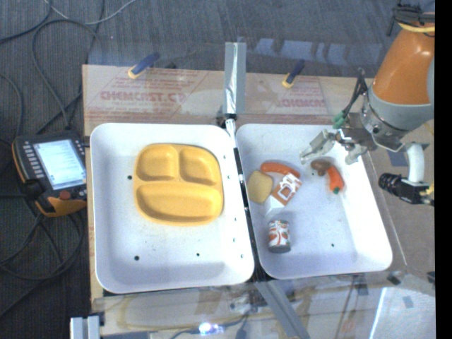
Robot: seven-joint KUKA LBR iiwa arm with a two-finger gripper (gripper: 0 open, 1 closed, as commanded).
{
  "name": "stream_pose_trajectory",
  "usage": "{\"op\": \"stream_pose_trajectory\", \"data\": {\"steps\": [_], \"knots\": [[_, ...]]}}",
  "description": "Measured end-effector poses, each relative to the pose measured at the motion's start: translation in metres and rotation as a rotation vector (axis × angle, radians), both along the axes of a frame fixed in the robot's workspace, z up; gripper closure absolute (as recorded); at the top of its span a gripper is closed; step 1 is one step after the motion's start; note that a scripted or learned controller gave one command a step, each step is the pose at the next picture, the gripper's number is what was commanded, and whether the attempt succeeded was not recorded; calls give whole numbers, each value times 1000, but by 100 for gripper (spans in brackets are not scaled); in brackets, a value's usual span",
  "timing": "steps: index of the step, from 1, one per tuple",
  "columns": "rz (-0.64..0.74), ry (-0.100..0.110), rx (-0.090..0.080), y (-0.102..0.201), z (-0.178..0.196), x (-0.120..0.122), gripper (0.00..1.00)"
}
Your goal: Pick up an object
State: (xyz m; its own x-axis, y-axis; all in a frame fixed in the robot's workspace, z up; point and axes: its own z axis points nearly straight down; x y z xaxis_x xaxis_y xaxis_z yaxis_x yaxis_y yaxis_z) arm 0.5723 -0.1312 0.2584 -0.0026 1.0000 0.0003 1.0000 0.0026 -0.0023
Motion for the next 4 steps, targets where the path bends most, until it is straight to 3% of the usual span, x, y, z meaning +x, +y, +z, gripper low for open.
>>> {"op": "stream_pose_trajectory", "data": {"steps": [1,2,3,4], "knots": [[123,1,0,34,-84,15,0],[-45,-16,0,21,-165,13,0],[-47,-16,-1,21,-158,13,100],[43,-1,-4,36,-27,96,100]]}}
